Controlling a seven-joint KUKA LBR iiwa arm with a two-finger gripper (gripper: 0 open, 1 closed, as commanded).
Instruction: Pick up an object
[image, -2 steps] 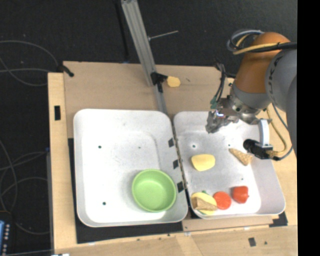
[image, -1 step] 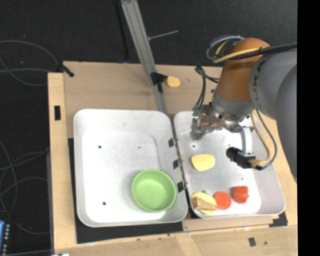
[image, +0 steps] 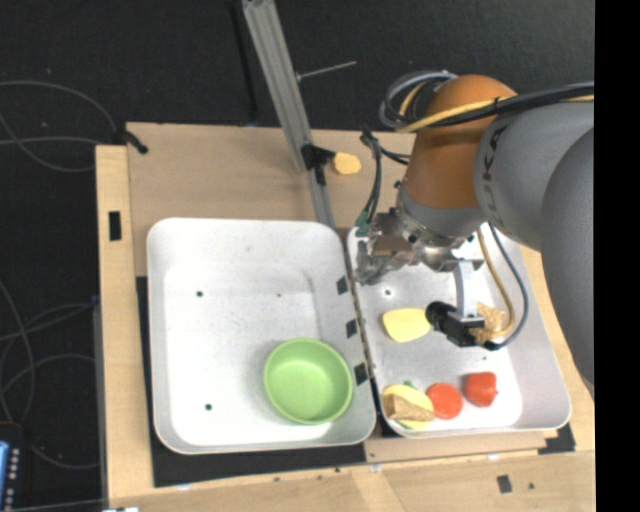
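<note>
My gripper (image: 372, 260) hangs over the far left part of the right bin (image: 535, 385), close to the wall between the two bins. A pale yellow flat piece (image: 404, 324) lies just below and to the right of it, apart from it. Along the bin's near edge lie a tan and yellow piece (image: 408, 405), an orange-red round piece (image: 446, 400) and a red piece (image: 481, 388). I see nothing held under the gripper.
A green bowl (image: 308, 379) sits in the near right part of the left bin (image: 200, 270). A small yellow thing (image: 347, 163) lies on the bench behind the bins, beside a slanted metal post (image: 290, 110). The arm's grey body covers the right bin's far right.
</note>
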